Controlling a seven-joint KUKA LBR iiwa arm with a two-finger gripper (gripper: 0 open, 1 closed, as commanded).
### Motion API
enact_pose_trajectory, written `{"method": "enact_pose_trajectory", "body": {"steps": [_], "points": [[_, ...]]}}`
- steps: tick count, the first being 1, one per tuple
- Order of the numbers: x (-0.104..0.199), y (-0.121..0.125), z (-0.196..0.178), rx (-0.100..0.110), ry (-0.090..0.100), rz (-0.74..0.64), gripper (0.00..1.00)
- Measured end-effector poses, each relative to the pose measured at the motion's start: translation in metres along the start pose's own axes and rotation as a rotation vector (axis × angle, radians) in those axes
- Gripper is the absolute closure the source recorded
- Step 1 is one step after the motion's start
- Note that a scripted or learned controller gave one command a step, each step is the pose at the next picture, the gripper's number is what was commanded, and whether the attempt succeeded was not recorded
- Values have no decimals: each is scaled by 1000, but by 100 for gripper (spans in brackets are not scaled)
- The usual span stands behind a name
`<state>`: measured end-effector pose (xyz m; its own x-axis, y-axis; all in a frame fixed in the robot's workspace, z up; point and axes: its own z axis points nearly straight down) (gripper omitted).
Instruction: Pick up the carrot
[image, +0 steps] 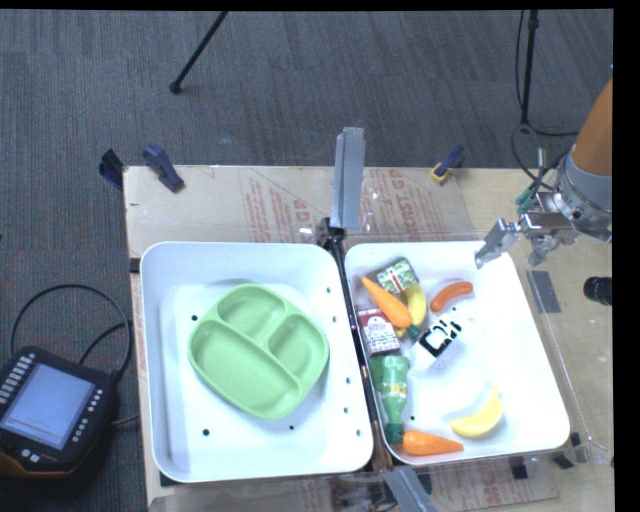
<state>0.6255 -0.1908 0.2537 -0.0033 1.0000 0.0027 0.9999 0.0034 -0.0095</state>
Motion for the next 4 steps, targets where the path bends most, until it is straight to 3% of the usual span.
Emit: {"method": "enact_pose_trajectory", "body": {"steps": [1, 2, 3, 4], "points": [[62, 19, 118, 2, 0, 70, 0], [108, 16, 172, 2, -1, 47, 0], [155, -53, 68, -5, -2, -106, 0], [166, -55, 41, -6, -2, 1, 0]]}}
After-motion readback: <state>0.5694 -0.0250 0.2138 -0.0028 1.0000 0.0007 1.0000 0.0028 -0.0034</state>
